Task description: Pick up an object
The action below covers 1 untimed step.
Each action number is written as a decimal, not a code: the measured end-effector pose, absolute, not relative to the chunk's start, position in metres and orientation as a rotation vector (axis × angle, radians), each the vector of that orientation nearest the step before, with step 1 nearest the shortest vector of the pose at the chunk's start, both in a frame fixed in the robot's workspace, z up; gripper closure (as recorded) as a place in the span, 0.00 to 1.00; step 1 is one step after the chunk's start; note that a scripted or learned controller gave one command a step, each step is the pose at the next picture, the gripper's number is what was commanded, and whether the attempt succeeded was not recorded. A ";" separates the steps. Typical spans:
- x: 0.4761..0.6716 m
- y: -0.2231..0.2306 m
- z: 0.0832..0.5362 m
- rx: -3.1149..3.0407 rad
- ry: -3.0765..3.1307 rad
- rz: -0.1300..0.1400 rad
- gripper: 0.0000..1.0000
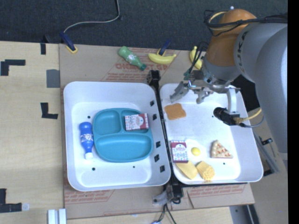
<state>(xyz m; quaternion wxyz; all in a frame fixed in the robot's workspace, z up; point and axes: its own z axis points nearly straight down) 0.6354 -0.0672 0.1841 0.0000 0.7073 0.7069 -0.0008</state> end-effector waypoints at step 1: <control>0.663 -0.096 0.122 2.223 2.222 -0.006 0.00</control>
